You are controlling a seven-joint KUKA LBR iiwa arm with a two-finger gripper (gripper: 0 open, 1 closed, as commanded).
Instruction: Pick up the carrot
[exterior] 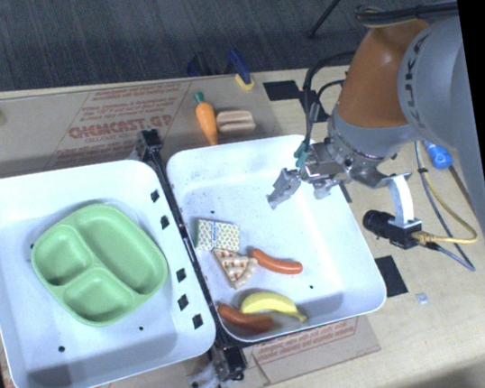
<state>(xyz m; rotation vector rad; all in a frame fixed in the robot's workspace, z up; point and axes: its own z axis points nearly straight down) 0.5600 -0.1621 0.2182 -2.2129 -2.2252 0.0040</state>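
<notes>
1. Two white bins sit side by side on the bench; the right bin (353, 285) serves as the landmark, and the left bin (8, 271) touches it along a black clipped seam.
2. Reaching in from the right, the grey arm (391, 92) with its orange band hangs over the right bin's far right corner.
3. Inside the left bin, well left of the right bin, lies a green divided plate (98, 262).
4. Over the right bin's upper middle floor hovers the gripper (283, 189); whether its fingers are spread or closed cannot be told, and nothing is seen between them.
5. Near the right bin's front edge lie a yellow banana (269, 305) and, touching it, a reddish sausage (242, 320).
6. Toward the right bin's centre rests an orange-red hot dog (278, 263), beside a pizza slice (234, 266) and a checked cracker (217, 234).
7. Outside the right bin, just beyond its far rim on the cardboard, stands the carrot (205, 121), untouched, with a small sandwich-like toy (236, 123) just beside it.
</notes>
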